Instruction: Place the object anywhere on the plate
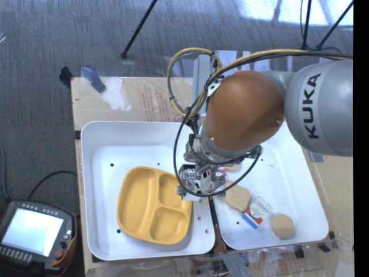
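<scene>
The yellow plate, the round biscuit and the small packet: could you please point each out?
yellow plate [138, 203]: camera view, large left compartment.
round biscuit [282, 225]: camera view, top face.
small packet [257, 211]: camera view, its middle.

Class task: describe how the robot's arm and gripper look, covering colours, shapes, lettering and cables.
The arm is a thick grey cylinder lettered KUKA in black, ending in a rounded orange dome. Yellow and black cables loop around it. The gripper below is small, metallic and cluttered.

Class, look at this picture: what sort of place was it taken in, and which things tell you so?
Probably a robotics lab: a grey KUKA arm with an orange band works over two shallow white bins, a handheld control pendant with a screen lies on the carpet, and tripod legs stand behind.
</scene>
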